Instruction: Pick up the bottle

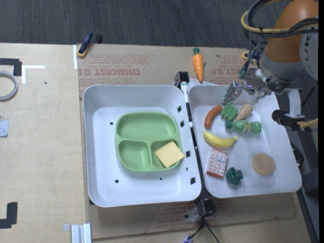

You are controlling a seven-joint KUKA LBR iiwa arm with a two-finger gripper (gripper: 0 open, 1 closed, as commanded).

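Observation:
The bottle [246, 127] is green with a pale label and lies on its side in the right bin [283, 181], near the bin's middle. My gripper [246, 92] hangs over the far end of that bin, a little beyond the bottle and apart from it. Its fingers [234, 91] are spread open and nothing is between them. A beige wedge-shaped piece [244, 111] and a leafy green toy [229, 110] lie between the gripper and the bottle.
The right bin also holds a red sausage [213, 116], a banana [219, 139], a red-and-white carton [217, 163], a dark green pepper [234, 175] and a tan disc [263, 164]. The left bin [96, 135] holds a green divided plate [136, 130] with a yellow block [168, 154]. A carrot [197, 65] lies outside the bins.

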